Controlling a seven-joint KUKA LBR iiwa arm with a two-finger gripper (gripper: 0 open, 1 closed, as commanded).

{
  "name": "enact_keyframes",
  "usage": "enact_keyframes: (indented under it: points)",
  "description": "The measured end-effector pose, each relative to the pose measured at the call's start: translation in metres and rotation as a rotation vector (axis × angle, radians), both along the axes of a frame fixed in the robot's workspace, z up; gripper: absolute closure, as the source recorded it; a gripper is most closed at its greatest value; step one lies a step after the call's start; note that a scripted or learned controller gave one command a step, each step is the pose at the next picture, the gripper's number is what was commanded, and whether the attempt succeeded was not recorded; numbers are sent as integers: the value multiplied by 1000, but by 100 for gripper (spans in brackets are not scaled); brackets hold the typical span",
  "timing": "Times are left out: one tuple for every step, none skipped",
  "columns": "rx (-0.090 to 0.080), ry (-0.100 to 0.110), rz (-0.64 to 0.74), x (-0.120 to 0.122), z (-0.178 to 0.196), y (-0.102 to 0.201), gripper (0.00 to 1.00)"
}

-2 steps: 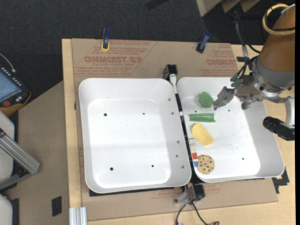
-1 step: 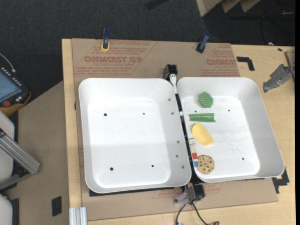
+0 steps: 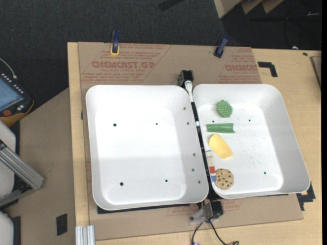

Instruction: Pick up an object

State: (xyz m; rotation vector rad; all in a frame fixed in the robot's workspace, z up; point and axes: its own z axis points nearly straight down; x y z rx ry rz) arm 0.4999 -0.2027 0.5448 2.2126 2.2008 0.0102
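Bins (image 3: 138, 93) on cardboard sheet (image 3: 168, 57), dark carpet (image 3: 51, 14) behind.

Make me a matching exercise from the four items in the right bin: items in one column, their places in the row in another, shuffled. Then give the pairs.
All four lie along the left side of the right bin.

Items:
1. round green bumpy piece
2. flat green bar
3. yellow piece
4. cookie

Places:
A. nearest the bin's front edge
B. between the green bar and the cookie
C. farthest back in the row
D. directly in front of the bumpy piece

Pairs: 1-C, 2-D, 3-B, 4-A
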Motion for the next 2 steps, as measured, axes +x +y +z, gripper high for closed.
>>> enact_keyframes:
  points:
    - [5,12,6,2,2,3,100]
    - [5,13,5,2,2,4,0]
